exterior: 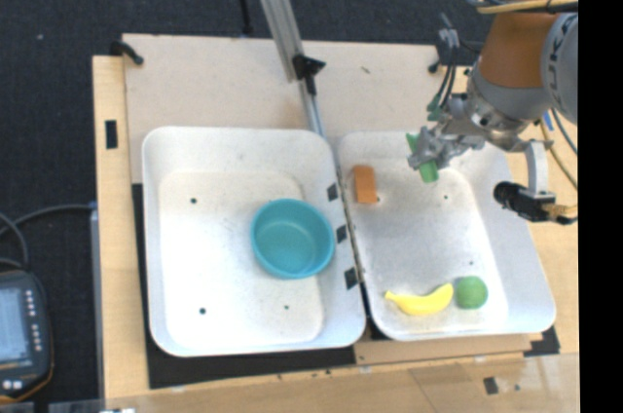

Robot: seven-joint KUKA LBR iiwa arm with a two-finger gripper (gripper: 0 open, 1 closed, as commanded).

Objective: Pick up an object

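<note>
The gripper's (pixel 426 158) green-tipped fingers (pixel 427 171) point down over the far part of the right-hand shallow white bin (pixel 506 250), and from this slanted overhead angle I cannot tell how far apart they stand; nothing shows between them. They hang above bare bin floor, with no object directly beneath. Behind them the grey wrist rises into the orange band of the arm (pixel 516 31), which comes in from the right with looped cables at its top.

Nearest the fingers, to their left, a small orange block (pixel 364 184) lies close to the bin's left wall. Well apart from the gripper, at the near edge of the same bin, a yellow plastic banana (pixel 421 301) lies with its curve upward, and a small green round fruit (pixel 471 292) sits just beside its right end, apparently touching it.

The left-hand shallow white bin (pixel 175 304) holds a teal plastic bowl (pixel 292 238), upright, towards its right side. Both bins sit on a pale wooden bench (pixel 214 80). A slanted aluminium post (pixel 277 2) rises from the far edge between the bins. At the lower left, a handheld control pendant (pixel 19 328) lies on the dark floor; its screen is too small to read, and no other writing or labels can be made out.
</note>
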